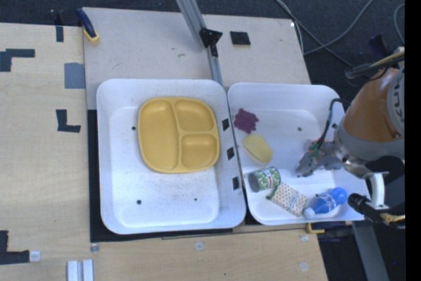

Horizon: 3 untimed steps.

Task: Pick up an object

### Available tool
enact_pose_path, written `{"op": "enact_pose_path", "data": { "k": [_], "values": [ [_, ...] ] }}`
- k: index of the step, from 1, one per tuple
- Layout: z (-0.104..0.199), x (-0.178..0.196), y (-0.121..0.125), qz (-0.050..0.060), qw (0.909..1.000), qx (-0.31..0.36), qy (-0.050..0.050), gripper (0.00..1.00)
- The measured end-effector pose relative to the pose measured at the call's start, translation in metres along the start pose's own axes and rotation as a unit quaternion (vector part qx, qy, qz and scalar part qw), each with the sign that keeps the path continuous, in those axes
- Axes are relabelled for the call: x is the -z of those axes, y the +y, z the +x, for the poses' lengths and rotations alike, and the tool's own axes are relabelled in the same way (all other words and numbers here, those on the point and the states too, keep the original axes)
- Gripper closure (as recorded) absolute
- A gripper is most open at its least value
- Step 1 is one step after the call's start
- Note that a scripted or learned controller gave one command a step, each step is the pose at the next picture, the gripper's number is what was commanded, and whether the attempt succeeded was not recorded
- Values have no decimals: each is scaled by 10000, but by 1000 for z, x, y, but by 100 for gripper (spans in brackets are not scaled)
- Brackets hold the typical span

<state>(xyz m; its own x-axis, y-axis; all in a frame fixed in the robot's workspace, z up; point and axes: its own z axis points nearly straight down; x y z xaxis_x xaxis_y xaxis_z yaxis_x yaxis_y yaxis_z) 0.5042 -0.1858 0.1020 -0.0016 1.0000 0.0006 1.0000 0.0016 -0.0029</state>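
The right white bin (289, 97) holds five objects: one purple piece (245, 119), one yellow oval (257, 148), one green can (265, 179), one patterned packet (287, 199) and one blue-capped bottle (325, 203). The left white bin (118, 161) holds one yellow divided plate (178, 134). The gripper (309, 166) hovers by the right bin's right side, holding nothing visible.

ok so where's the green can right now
The green can lies on its side in the right bin, near that bin's left wall, just below the yellow oval piece and beside the patterned packet.

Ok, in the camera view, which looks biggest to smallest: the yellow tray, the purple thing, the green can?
1. yellow tray, easily the biggest.
2. green can and purple thing look about alike; too close to rank.
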Motion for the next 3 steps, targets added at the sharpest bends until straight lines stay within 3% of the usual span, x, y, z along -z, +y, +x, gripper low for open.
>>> {"op": "enact_pose_path", "data": {
  "k": [3],
  "values": [
    [4, 138, 8, -33, 10000, 4, -9, 100]
  ]
}}
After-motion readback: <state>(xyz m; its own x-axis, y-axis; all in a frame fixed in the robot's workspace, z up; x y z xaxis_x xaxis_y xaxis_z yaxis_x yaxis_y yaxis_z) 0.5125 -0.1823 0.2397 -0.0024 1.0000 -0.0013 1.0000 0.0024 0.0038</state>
